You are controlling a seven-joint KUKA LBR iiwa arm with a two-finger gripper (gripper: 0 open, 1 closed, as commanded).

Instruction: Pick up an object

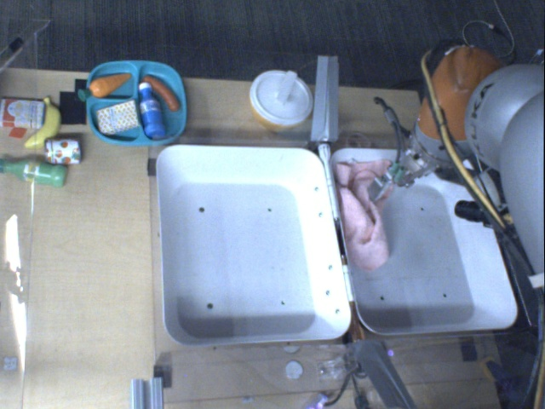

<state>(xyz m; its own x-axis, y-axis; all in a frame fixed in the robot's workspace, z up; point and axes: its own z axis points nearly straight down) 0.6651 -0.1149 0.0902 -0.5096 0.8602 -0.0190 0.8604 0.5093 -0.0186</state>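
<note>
Pink cloth (362, 216) lies along the right bin's (443, 313) 9 o'clock wall. Hand (397, 175) sits at the cloth's 2 o'clock edge; finger state cannot be told. Advice: pinch a raised fold, lift straight.

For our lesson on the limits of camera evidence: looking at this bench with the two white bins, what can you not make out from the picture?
- Tool, camera view: too small and blurred to tell whether it grips the crumpled pink cloth.
- Grey robot arm: cut off by the right edge.
- Small printed can beside the green plastic bottle: label too small to read.
- Divided blue plastic tray: contents too blurred to identify.
</note>
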